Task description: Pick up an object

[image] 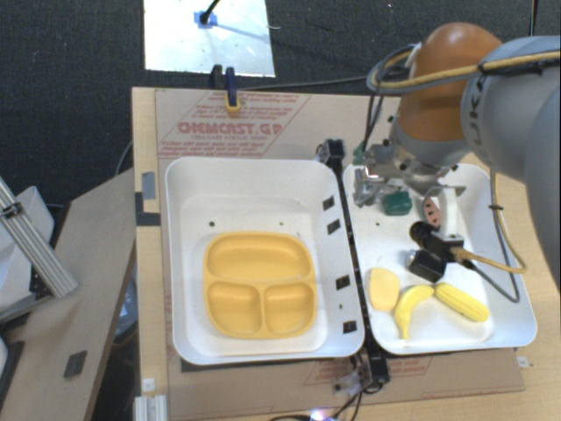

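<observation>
Divided plastic tray [259, 283]: mustard yellow. Two shallow bins [254, 181]: white. Curved toy banana [410, 307], toy corn cob [462, 302]: bright yellow; rounded slice [384, 288]: pale yellow. Small block [397, 203]: teal green. Cardboard sheet [235, 119]: tan, red lettering. Arm band [443, 70]: orange.

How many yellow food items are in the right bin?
3, all at its near end: a pale yellow piece, a banana, and a corn cob. The arm may hide others farther back.

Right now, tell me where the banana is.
The banana lies in the right bin, near its front edge, between a pale yellow piece and the corn cob.
</observation>
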`<state>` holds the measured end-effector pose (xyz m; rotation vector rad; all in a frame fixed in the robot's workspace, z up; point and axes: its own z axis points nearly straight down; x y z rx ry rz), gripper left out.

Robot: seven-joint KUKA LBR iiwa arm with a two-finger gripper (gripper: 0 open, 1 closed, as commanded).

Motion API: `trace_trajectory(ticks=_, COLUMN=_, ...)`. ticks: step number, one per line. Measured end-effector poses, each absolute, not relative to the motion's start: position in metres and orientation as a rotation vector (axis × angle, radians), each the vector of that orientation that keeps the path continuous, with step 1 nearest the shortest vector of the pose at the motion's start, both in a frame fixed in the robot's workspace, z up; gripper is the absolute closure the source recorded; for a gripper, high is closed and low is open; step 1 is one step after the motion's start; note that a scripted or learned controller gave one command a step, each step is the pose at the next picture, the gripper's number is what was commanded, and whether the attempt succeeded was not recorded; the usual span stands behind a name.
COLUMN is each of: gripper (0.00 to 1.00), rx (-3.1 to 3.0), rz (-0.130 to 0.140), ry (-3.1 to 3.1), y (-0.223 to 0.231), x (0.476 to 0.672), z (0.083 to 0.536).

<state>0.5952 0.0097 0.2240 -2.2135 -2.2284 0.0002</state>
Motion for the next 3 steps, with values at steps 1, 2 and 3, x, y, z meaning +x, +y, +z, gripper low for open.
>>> trace_trajectory(ticks=1, gripper=1.0, rx=-2.215, rz=-0.002, ry=-2.229, y=0.054, x=0.588, z=0.232)
trace_trajectory(ticks=2, gripper=1.0, rx=-2.214, rz=-0.002, ry=-2.23, y=0.11, x=0.575, z=0.238)
trace_trajectory(ticks=3, gripper=0.0, rx=-2.217, rz=-0.002, ry=-2.227, y=0.109, x=0.576, z=0.238)
